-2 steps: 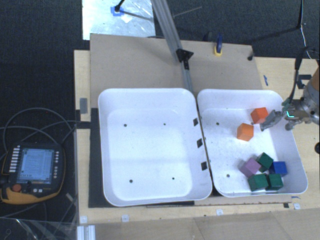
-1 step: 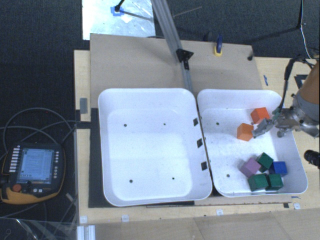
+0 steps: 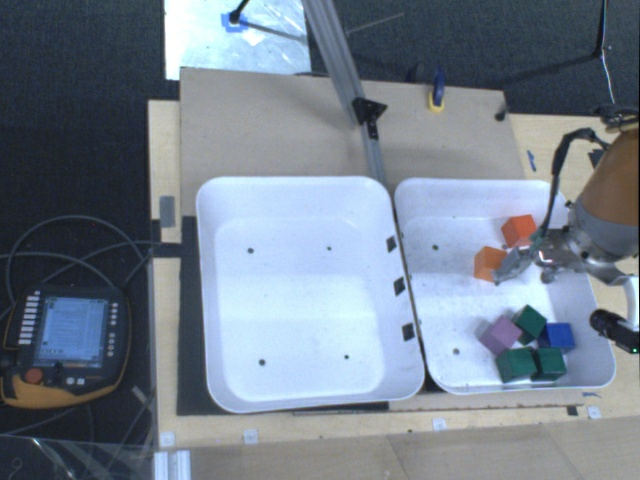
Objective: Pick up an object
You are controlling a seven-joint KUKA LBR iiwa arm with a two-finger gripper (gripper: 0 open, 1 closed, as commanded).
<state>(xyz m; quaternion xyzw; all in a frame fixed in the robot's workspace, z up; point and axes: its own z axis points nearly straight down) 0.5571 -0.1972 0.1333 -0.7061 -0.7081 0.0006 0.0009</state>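
Note:
In the right bin (image 3: 450, 368), two orange blocks lie near the middle right, one (image 3: 518, 230) farther back and one (image 3: 489, 263) nearer the centre. My gripper (image 3: 530, 263) hangs low between and just right of them, its left side close against the nearer orange block. Whether it touches the block is unclear. Toward the bin's front right sit a purple block (image 3: 498, 335), a blue block (image 3: 558, 336) and three green blocks (image 3: 530, 322), (image 3: 517, 365), (image 3: 548, 363), all apart from the gripper.
The left bin (image 3: 300, 193) adjoins the right one along a shared rim. A slanted metal pole (image 3: 340, 48) rises behind the bins. A teach pendant (image 3: 65, 343) with cables lies at the far left, off the bench.

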